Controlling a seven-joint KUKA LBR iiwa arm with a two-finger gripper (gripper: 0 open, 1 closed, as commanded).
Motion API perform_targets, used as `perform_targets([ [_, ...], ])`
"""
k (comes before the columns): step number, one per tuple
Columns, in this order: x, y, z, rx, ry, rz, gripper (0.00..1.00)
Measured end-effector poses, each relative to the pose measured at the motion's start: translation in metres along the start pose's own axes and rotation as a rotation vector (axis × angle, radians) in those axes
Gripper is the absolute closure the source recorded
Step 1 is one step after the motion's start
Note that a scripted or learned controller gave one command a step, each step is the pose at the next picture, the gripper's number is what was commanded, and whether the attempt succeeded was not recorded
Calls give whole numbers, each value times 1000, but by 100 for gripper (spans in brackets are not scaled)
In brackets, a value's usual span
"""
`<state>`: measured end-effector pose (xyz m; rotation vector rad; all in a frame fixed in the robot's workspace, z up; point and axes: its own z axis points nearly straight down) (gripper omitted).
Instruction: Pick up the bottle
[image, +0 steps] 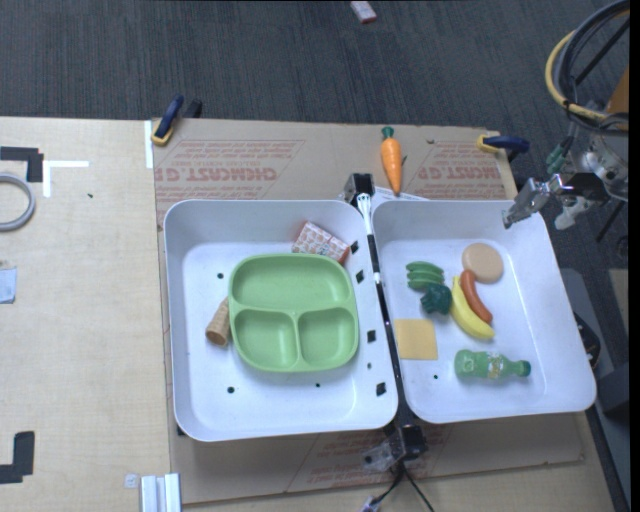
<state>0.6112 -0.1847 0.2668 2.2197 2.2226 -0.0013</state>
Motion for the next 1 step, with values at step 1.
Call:
perform_targets([
  [1, 0, 0, -10, -1, -2, -3, 100],
])
